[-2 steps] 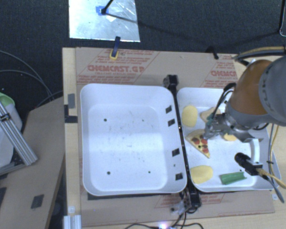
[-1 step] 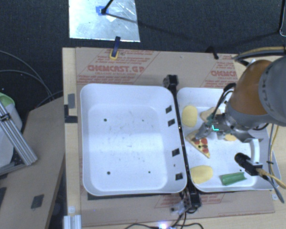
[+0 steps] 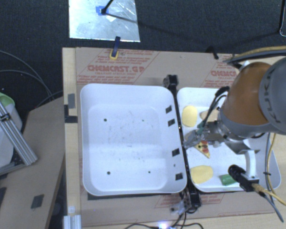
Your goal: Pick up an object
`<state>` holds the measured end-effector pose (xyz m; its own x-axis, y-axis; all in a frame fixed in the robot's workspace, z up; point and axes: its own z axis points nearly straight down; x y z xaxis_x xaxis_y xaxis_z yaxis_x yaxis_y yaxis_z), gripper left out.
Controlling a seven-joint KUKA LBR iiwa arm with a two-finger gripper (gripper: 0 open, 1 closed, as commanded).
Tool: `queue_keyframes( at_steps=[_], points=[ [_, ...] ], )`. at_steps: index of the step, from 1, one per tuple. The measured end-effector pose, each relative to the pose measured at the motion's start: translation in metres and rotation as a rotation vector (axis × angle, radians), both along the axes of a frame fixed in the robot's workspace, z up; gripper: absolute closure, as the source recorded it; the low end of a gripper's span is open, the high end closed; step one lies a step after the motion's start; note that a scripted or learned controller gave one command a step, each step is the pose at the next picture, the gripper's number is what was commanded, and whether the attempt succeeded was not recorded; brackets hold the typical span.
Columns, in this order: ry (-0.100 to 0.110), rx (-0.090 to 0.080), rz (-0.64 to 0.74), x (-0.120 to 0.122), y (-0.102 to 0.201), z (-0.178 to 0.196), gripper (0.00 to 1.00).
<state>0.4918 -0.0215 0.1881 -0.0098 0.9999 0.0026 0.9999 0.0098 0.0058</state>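
- Counting the bins first: two white bins stand side by side on the table point(image 3: 70, 147), with a sheet of printed cardboard point(image 3: 119, 67) under them.
- The left bin point(image 3: 128, 142) is the wider one, and its white floor with a few small dark marks lies open from rim to rim.
- The right bin point(image 3: 219, 162) holds four things: two yellow pieces, one green piece and one wedge.
- The upper yellow piece point(image 3: 189, 115) lies near the wall that the two bins share, towards the far rim.
- The lower yellow piece point(image 3: 201, 173) lies close to the same wall, near the front rim.
- The green piece point(image 3: 225, 179) lies just beside the lower yellow piece, against the front rim.
- The wedge point(image 3: 203, 150), orange with red spots, lies between the two yellow pieces.
- One arm point(image 3: 257, 99) reaches in from the right and covers much of the right bin.
- The claw point(image 3: 199, 136) is low over the right bin, just above the wedge in the picture and close to the shared wall; I cannot tell whether it is wide or narrow, or whether it touches the wedge.
- Four small black clips point(image 3: 171, 123) sit along the shared wall.
- Open floor in the right bin shows mostly between the wedge and the green piece.
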Motion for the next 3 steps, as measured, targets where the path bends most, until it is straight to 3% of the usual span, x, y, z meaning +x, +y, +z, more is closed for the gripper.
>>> queue_keyframes(
  at_steps=[1, 2, 3],
  points=[
    [0.005, -0.006, -0.013, 0.046, -0.072, -0.109, 0.00],
    [0.003, -0.003, -0.007, 0.046, -0.068, -0.093, 1.00],
    [-0.010, 0.002, 0.007, 0.110, 0.047, 0.003, 1.00]
  ],
)
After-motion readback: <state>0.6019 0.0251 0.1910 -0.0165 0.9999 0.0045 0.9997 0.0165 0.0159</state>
